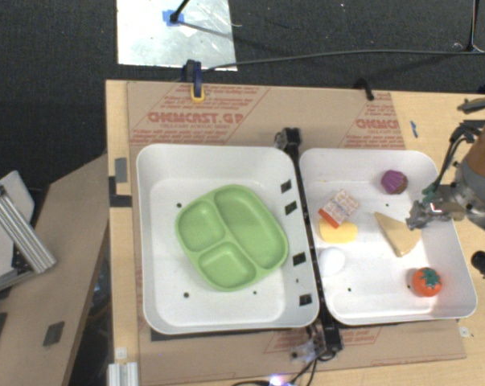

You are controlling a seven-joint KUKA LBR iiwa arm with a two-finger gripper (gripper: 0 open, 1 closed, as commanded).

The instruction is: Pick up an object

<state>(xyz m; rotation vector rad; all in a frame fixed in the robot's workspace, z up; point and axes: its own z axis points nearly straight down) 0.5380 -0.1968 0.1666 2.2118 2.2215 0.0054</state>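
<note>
My gripper (419, 214) hangs over the right bin (451, 296), apparently just above the tan wedge (397, 233). Purple ball (394, 181) behind; orange fruit (425, 281) nearer front. Green tray (231, 236) in left bin (158, 215).

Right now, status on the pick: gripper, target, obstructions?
Gripper low over right bin, beside tan wedge. Nothing seen held. Purple piece and tomato lie apart.

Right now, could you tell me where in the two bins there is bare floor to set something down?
Right bin: bare floor along the far wall left of the purple ball, and near the front between the white disc and the tomato. Its middle is crowded: snack packet, yellow piece, cheese wedge, pincer. Left bin: corner margins around the green plate.
</note>
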